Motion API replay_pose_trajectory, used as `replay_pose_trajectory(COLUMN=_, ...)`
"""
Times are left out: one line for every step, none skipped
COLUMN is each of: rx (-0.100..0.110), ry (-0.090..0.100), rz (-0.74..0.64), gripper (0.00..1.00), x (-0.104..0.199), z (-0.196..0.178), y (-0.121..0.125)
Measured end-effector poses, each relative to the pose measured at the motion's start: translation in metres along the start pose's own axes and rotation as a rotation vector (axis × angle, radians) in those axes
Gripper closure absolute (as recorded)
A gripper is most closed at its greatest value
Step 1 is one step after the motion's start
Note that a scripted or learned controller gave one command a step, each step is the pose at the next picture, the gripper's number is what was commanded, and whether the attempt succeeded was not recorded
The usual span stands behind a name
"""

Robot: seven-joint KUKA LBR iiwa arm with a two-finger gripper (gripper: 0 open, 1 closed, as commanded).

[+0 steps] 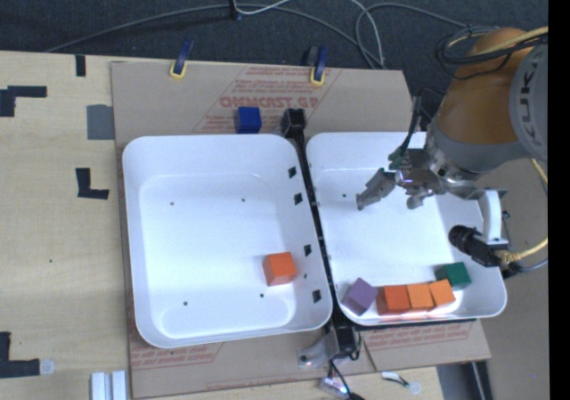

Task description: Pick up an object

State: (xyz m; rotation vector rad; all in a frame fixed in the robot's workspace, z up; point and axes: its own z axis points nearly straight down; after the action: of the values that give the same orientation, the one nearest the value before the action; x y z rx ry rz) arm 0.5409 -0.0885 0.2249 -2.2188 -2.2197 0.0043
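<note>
The tool hangs spread and empty over the right bin; 5 blocks line that bin's near edge.

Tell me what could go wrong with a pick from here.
1. The purple block, two orange blocks and green block crowd the right bin's near wall, so fingers may not fit.
2. The gripper hangs open away from them, so closing here would likely grab nothing.

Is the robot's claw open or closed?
Open. The gripper hangs over the right bin with its two fingers spread apart and nothing between them.
</note>
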Motion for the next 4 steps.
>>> replay_pose_trajectory(rx=0.002, ry=0.0, rz=0.0, gripper=0.0, x=-0.001, z=0.061, y=-0.007)
replay_pose_trajectory(rx=0.002, ry=0.0, rz=0.001, gripper=0.0, x=-0.008, z=0.121, y=-0.009)
replay_pose_trajectory(rx=-0.003, ry=0.0, rz=-0.001, gripper=1.0, x=-0.008, z=0.108, y=-0.008)
replay_pose_trajectory(rx=-0.009, ry=-0.001, rz=-0.001, gripper=1.0, x=-0.004, z=0.049, y=-0.001)
